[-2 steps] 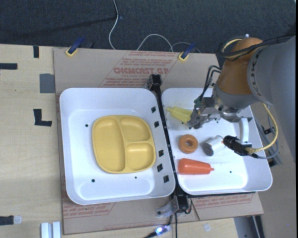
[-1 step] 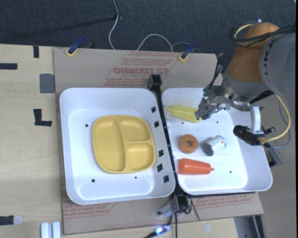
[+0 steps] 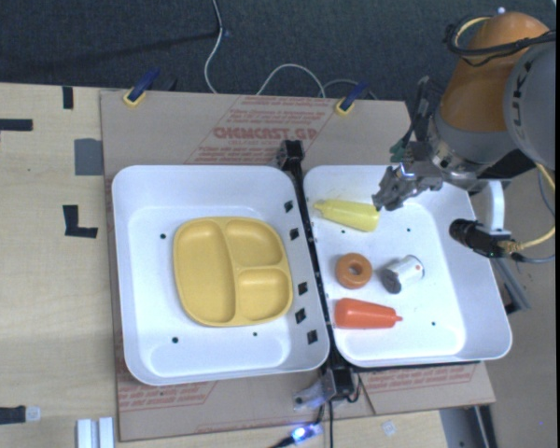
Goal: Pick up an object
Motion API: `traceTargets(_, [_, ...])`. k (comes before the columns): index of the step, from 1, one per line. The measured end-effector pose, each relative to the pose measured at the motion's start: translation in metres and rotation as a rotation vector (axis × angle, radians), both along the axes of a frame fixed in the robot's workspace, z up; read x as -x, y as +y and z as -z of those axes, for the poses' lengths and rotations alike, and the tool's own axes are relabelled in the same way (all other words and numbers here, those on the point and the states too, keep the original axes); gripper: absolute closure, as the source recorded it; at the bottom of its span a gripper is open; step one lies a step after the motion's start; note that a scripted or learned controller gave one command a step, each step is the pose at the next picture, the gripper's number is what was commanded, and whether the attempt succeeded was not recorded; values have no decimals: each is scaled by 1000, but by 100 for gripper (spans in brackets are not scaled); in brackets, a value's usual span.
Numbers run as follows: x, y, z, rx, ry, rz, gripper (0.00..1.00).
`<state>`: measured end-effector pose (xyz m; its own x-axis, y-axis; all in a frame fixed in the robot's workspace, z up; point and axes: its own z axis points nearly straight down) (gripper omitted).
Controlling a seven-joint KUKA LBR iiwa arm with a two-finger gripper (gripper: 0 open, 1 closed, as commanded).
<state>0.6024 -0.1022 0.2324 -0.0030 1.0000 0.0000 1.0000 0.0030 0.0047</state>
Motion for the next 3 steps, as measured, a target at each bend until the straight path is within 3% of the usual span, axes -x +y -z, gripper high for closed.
traceTargets(1, [-3, 0, -43, 0, 1, 1, 100])
traceTargets(3, [-23, 116, -36, -1, 6, -3, 100])
